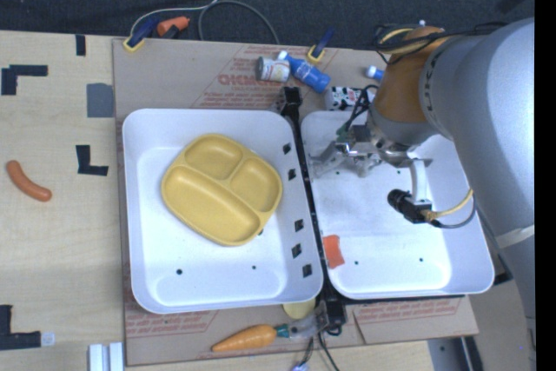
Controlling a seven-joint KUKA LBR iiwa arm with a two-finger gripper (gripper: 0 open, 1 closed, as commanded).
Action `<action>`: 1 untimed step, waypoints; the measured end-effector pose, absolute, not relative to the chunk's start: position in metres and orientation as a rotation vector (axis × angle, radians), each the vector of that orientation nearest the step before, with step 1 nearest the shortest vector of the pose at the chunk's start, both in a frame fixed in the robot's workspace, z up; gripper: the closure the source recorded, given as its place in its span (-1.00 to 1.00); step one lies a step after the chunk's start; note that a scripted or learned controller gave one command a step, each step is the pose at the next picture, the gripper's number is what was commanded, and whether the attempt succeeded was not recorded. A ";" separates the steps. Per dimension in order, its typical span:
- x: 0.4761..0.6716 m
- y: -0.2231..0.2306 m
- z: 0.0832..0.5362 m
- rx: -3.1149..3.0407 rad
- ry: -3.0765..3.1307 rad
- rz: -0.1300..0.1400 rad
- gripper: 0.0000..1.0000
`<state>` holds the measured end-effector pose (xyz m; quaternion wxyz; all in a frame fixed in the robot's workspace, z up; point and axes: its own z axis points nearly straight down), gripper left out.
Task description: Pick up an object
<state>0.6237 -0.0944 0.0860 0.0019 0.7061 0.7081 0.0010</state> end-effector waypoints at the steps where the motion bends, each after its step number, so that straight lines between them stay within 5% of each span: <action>1: 0.671 -0.102 0.085 2.215 2.223 0.003 -1.00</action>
